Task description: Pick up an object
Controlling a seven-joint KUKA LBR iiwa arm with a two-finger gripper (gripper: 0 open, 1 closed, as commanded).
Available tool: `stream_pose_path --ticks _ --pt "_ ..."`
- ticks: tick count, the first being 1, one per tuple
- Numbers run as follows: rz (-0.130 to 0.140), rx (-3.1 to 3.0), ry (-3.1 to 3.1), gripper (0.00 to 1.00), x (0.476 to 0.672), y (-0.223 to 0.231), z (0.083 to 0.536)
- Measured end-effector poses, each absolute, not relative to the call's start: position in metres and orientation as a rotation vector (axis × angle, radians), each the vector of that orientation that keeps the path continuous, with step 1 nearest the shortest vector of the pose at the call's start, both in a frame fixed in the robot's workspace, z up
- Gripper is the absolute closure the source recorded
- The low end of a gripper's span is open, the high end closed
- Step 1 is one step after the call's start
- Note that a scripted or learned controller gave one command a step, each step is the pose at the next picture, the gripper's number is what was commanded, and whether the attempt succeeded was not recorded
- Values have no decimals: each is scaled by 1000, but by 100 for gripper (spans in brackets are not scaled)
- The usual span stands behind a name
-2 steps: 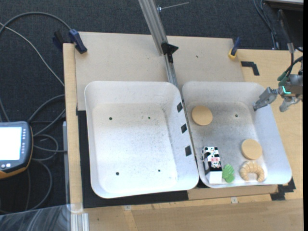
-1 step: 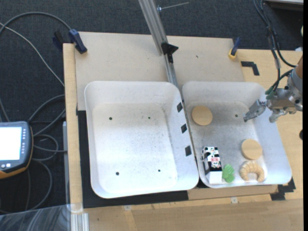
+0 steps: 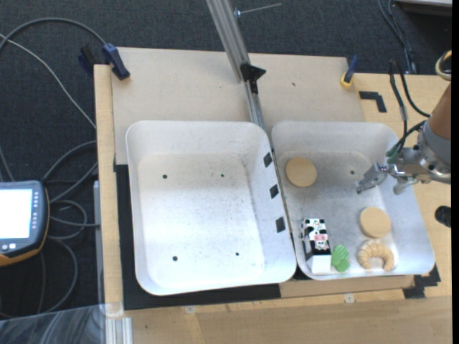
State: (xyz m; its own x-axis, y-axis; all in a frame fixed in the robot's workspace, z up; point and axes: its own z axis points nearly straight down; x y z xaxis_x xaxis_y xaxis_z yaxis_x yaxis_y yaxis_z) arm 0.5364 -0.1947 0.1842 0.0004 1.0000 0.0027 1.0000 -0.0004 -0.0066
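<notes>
- In the right bin, toward its near right corner, lies a round tan disc; I take it as the likeliest thing to pick, since it is the object closest to the gripper.
- Touching or just beside the disc on its near side rests a pale croissant-shaped piece, so a grasp aimed there risks catching both; the fingers should come down on the disc's far and left edges, away from that neighbour.
- The disc looks flat and low, so in my judgement the gripper has to descend almost to the bin floor and close across its width, not its thickness.
- The gripper hangs above and slightly left of the disc, toward the far side, clearly apart from it and holding nothing; whether its fingers are spread or closed I cannot tell from this slant.
- From there the move called for is a short shift toward the near edge, then a straight drop.
- A second tan disc sits well to the gripper's left, with open floor around it, making it a cleaner alternative.
- Near the front wall stand a black-and-white patterned block and a green piece, both well apart from the gripper.
- The left bin lies alongside on the bench.
</notes>
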Motion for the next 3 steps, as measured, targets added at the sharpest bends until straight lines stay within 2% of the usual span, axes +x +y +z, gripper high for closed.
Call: stream_pose_path --ticks 1,2,3 --pt "4 -2217 -2217 0 534 -201 139" --pt "-3 -2221 -2223 100 537 -201 153" --pt "-6 -2225 -2229 100 537 -197 217"
